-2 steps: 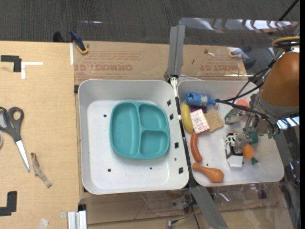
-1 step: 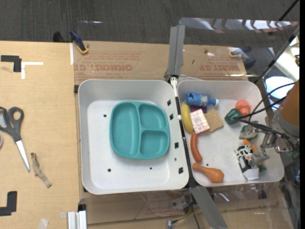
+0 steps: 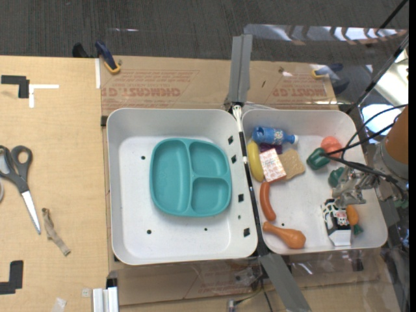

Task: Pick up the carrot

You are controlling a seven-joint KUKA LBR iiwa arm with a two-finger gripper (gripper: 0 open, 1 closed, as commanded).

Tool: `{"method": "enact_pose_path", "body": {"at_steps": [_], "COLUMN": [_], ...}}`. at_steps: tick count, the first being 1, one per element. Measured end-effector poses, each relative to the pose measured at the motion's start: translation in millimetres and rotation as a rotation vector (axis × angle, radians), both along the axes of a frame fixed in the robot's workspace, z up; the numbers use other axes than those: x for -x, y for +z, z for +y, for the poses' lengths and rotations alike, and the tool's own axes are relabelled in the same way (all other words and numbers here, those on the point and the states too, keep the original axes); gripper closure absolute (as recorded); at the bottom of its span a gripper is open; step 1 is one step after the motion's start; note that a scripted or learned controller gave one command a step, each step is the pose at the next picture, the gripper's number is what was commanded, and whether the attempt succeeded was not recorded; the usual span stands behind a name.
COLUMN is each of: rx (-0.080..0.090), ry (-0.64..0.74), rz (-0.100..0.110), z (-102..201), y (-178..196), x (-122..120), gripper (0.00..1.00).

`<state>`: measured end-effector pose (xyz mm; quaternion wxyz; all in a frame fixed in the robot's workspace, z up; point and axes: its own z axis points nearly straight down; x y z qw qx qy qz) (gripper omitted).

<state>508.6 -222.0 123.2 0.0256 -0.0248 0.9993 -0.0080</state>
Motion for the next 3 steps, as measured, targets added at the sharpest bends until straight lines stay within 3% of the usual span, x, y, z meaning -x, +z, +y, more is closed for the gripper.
{"method": "enact_pose_path", "body": {"at_steps": [1, 2, 3], "rx": [-0.010, -0.009, -0.010], "ry": [0.167, 0.208, 0.209], "rz": [0.048, 0.050, 0.049], "z": [82.1, 11.6, 11.9], "y": [76.8, 28.8, 28.8], "x": [-1.7, -13.6, -13.7], "gripper": [1.00, 1.00, 0.00]}}
